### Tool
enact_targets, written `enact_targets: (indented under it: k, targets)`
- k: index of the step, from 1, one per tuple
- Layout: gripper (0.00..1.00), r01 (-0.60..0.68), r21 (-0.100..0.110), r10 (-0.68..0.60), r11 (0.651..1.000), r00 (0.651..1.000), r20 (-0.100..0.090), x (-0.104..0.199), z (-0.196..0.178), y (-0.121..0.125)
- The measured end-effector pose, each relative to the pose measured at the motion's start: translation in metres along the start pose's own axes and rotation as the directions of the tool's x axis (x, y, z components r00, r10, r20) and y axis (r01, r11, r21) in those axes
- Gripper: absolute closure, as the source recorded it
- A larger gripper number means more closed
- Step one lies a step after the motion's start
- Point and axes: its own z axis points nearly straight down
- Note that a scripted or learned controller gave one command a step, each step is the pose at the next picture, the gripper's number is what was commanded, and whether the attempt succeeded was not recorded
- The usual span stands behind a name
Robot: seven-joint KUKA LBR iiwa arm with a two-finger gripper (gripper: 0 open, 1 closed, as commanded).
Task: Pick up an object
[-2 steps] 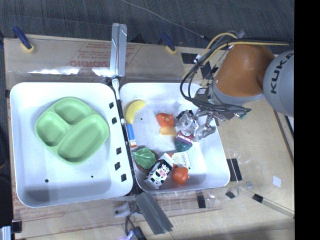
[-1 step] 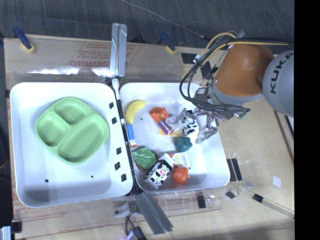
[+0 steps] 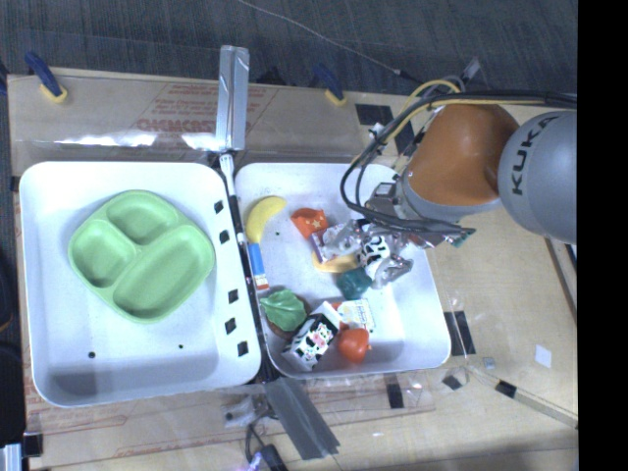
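My gripper [image 3: 375,251] hangs low over the upper right part of the right bin [image 3: 422,307], under the orange wrist band [image 3: 456,155]. Directly around it lie a small black-and-white item [image 3: 374,247], a yellow-orange piece [image 3: 334,260] and a teal object [image 3: 353,283]. Whether any of these is held cannot be made out. Further left in the bin are a yellow banana [image 3: 263,214] and a red-orange toy [image 3: 307,221]. Near the front lie a green leafy toy [image 3: 285,309], a cow-patterned box [image 3: 314,340], a red tomato [image 3: 354,343] and a white packet [image 3: 359,314].
The left bin [image 3: 59,361] holds a green divided plate [image 3: 142,253]. A blue pen [image 3: 256,263] lies along the right bin's left wall. Cables [image 3: 378,145] loop from the wrist over the bin's back edge. Clamps and tape marks sit on the bench around the bins.
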Motion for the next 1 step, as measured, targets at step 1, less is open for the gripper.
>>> enact_targets:
  k: [1]
  targets:
    - [0.00, -0.009, -0.018, 0.009, 1.000, 1.000, -0.012, 0.0139, 0.0125, 0.0252]
